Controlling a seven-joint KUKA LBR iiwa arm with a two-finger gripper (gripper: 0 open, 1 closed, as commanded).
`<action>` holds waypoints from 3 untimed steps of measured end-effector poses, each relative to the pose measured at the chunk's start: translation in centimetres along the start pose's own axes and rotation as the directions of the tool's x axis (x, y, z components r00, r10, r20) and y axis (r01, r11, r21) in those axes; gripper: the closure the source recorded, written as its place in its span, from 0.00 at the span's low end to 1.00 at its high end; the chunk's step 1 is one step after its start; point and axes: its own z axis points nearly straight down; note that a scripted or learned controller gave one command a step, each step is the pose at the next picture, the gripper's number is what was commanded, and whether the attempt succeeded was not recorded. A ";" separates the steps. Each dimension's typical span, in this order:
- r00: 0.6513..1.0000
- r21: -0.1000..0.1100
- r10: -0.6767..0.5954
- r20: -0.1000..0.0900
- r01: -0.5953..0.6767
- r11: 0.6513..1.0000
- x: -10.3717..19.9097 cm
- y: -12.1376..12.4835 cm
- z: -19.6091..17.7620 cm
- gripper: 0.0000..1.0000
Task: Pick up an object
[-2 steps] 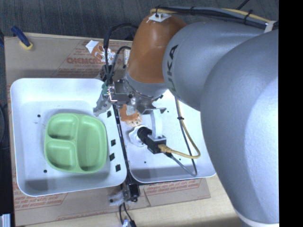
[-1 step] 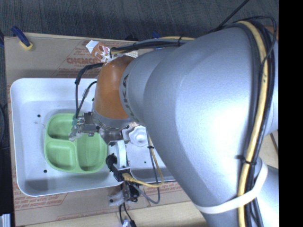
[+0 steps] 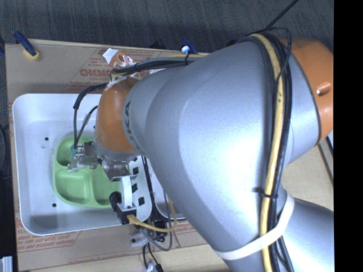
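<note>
Camera view: claw (image 3: 84, 154), grip state unclear, over green tray (image 3: 74, 183) in white bin (image 3: 28, 152) on cardboard-lined bench (image 3: 62, 61).

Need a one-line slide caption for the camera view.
Grey KUKA arm with orange wrist band reaches into the left shallow white bin, its gripper low over a light-green plastic compartment tray.

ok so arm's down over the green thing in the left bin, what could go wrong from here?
1. The green tray-like object is broad and shallow with rounded rims; a two-finger grasp may slip off it.
2. The wrist sits right over the object, hiding the contact point, so this view may not confirm a grasp.
3. Loose cables hang by the wrist, close to the white bin; they might snag.
</note>
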 end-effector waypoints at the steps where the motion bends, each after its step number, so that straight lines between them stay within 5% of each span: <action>1: 1.000 0.015 -0.003 0.003 0.002 1.000 5.5 -4.0 0.7 0.00; 2: 1.000 0.014 0.000 0.009 0.000 1.000 5.2 -3.8 -0.4 1.00; 3: 1.000 0.015 -0.004 0.007 0.004 1.000 5.4 -3.9 -0.3 0.00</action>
